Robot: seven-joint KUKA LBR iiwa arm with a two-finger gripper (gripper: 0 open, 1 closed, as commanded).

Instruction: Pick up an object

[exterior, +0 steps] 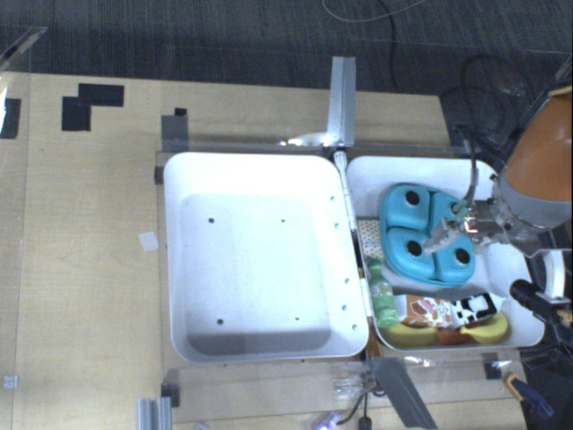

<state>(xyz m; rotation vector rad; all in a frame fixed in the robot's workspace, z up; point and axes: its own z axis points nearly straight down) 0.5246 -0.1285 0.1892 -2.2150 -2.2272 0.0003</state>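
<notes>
Two shallow white bins sit side by side on the pale wooden bench (81, 267). The left bin (260, 177) has a bare white floor marked by a few small dark dots.

The right bin (367, 182) holds everything. Largest is a turquoise plastic object (407, 231) — a lumpy block of four rounded lobes, each with a small dark spot on top — lying in the middle of the bin. Along the near wall lies a yellow banana-shaped item (448, 334), and on top of it rests a flat printed packet (430, 310) in orange and white, with a small black-and-white piece (474, 307) at its right end. Against the bin's left wall, beside the divider, is a green item (382, 294), with a patterned strip just behind it that is too small to make out.

The arm comes in from the right, its orange band (542, 146) above the grey wrist. The gripper (452, 233) reaches down over the right side of the turquoise object, its metal fingers (440, 238) lying against the seam between the two right-hand lobes. The fingers look close together at the tip, but whether they are closed on the plastic or merely pressed against it cannot be told from this angle — nothing is visibly held between them, and the object rests on the bin floor.
</notes>
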